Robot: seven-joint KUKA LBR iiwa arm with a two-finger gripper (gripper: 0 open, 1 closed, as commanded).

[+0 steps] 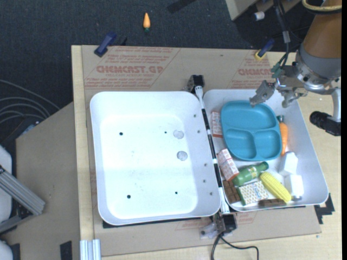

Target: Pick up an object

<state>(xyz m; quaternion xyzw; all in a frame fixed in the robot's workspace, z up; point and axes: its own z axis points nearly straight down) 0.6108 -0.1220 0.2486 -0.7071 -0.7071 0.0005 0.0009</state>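
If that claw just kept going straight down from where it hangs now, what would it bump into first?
Most likely the blue divided tray. The gripper hangs over the tray's far edge in the right bin, pointing down. Depth is hard to judge from this slanted view, so it might instead meet the bin floor just behind the tray.

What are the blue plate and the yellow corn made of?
The blue plate looks like smooth plastic: one even colour, soft sheen, moulded compartments. The yellow corn is probably a plastic toy, judging by its bright, slightly shiny surface, though the view is too small to be sure.
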